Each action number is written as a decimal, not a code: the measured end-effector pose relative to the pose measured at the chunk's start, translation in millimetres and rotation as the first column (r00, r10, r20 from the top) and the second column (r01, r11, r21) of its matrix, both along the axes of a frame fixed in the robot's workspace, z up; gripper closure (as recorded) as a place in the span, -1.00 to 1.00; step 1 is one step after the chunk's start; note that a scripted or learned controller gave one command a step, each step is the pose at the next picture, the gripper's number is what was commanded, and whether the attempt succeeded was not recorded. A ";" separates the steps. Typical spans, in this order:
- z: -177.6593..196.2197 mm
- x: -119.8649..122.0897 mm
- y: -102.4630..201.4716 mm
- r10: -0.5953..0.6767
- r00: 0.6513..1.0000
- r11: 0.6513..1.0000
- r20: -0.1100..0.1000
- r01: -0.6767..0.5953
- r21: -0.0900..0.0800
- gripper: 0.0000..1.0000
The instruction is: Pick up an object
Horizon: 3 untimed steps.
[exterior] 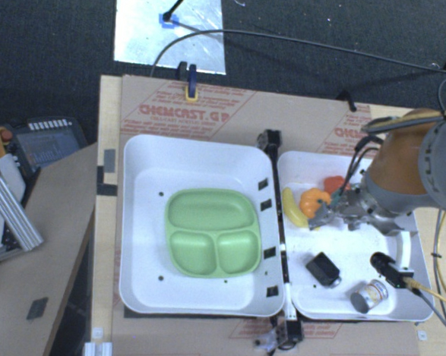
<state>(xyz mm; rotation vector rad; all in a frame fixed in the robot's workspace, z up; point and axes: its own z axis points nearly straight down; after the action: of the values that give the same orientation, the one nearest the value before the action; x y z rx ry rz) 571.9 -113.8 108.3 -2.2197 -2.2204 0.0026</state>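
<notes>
tool low in right bin | opening cannot be told | set against orange fruit | banana just left, near bin's left wall | long axis near-to-far, slightly curved

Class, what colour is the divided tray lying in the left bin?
The tray is light green, clearest in the camera view.

A: How much of the red thing shows?
B: A sliver. The arm covers the rest, so its kind can't be told.
A: The orange thing?
B: Its right side goes under the gripper.
A: And the arm itself?
B: Cut off at the right edge, and it hides the bin's far corner.
A: The can?
B: Label too small to read.
</notes>
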 end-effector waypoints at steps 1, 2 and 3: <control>13.6 1.8 0.1 0.001 1.000 1.000 0.005 -0.001 -0.001 1.00; 70.4 8.5 -9.3 0.001 1.000 1.000 0.010 -0.001 -0.002 1.00; 114.2 7.8 -7.7 0.003 1.000 1.000 0.008 -0.003 -0.001 1.00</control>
<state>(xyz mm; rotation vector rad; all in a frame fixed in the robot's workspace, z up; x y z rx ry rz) 579.7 -121.5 222.5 -2.2210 -2.2287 -0.0053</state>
